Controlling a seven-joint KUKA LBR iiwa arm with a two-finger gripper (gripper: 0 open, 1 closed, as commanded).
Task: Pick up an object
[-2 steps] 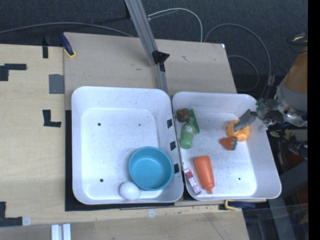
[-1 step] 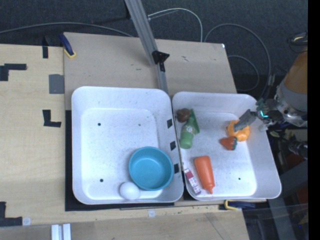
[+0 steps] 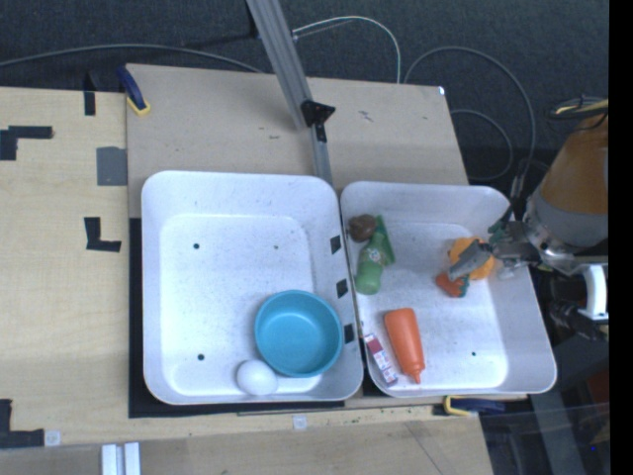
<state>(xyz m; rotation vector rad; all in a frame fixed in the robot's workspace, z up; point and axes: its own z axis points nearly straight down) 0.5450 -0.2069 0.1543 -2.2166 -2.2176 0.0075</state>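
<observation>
At right bin's right side, end effector (image 3: 473,262) sits low over an orange-red toy (image 3: 457,270); finger state: cannot tell, too blurred. Toy looks small, lumpy, orange with red lower part, resting on the right bin (image 3: 524,364) floor. Judged: reach done, grasp unconfirmed, lift left. Nearby in same bin: green bottle (image 3: 371,262), brown lump (image 3: 362,228), orange carrot (image 3: 404,340), red tube (image 3: 380,358). Left bin (image 3: 198,191) holds 1 blue bowl (image 3: 298,332) and 1 white ball (image 3: 256,376).
</observation>
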